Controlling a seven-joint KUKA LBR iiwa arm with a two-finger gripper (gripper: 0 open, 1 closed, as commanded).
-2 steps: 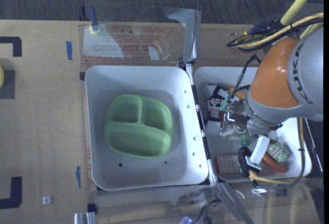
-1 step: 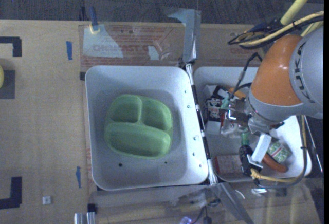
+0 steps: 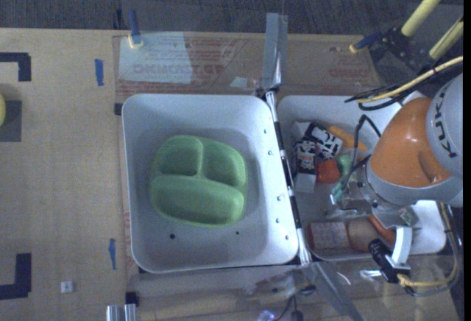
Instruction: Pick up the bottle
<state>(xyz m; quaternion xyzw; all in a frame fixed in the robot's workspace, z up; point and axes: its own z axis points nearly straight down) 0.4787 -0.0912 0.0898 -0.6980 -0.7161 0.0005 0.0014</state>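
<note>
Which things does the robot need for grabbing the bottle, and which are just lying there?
For the job:
- brown bottle, lying in the right bin
- gripper, low over that bin

Just lying about:
- green divided plate in the left bin
- black-and-white toy
- orange piece
- red piece

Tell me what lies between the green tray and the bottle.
In the camera view, the bins' two adjoining white walls lie between the green tray and the bottle.
</note>
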